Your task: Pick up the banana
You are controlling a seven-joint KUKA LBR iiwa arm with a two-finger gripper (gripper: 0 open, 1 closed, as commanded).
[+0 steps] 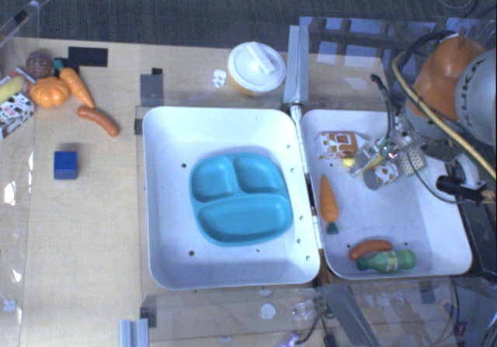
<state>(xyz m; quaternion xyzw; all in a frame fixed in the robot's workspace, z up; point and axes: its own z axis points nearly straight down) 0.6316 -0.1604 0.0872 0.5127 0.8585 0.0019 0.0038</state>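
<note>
A small yellow piece that looks like the banana (pixel 349 161) shows in the right bin (pixel 443 229), mostly hidden at the gripper's left tip. My gripper (pixel 372 166) is low over the upper part of this bin, reaching in from the right and touching or just above the banana. Whether the banana is between its tips is hidden from here.
In the right bin a small printed carton (pixel 338 143) lies just above the banana, with a carrot (pixel 329 201), a sausage (pixel 370 248) and a green bottle (pixel 389 261) lower down. The left bin (pixel 167 182) holds a blue divided tray (pixel 241 196). Toys lie on the bench at far left.
</note>
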